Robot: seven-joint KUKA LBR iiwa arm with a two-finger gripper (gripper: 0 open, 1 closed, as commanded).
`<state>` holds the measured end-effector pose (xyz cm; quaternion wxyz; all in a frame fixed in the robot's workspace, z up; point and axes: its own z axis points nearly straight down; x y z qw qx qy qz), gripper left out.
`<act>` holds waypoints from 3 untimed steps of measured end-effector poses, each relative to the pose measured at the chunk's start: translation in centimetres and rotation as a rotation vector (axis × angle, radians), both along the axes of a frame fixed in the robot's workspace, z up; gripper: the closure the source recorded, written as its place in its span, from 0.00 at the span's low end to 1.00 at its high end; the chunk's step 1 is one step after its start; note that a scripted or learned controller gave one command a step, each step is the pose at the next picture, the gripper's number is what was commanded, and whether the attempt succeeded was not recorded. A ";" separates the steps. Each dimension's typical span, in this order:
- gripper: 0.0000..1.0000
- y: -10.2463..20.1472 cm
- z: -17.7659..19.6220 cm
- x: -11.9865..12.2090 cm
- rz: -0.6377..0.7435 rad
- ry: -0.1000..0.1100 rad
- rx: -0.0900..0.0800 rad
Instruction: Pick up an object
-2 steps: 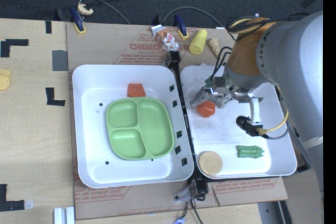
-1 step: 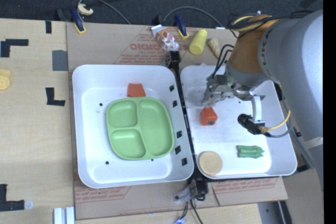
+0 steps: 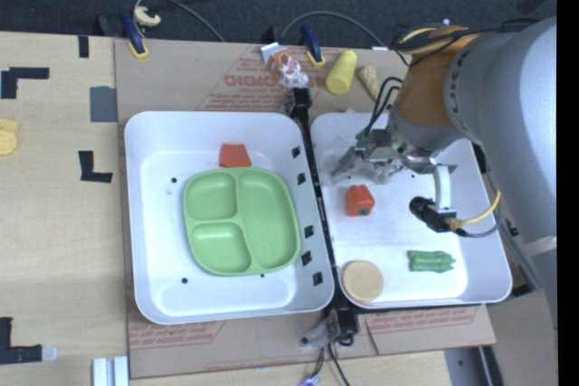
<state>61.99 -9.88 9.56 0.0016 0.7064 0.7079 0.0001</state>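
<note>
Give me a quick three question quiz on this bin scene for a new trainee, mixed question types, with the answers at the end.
1. True or false: the green plate lies in the right bin.
2. Which thing lies nearest the gripper? A) round tan disc B) red-orange piece C) green piece
3. Fill in: the orange block sits just beyond the plate's far edge, in the ___ bin.

Key
1. False: it lies in the left bin.
2. B: it lies just below the gripper in the view, apart from it.
3. Left.
</note>
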 end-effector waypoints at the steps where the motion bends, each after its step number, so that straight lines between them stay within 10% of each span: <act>1: 0.00 -0.4 -0.9 -2.1 0.000 -0.002 0.001; 2: 0.00 0.0 -0.9 -2.7 -0.001 -0.004 0.000; 3: 1.00 0.0 0.0 -2.7 -0.001 -0.003 -0.001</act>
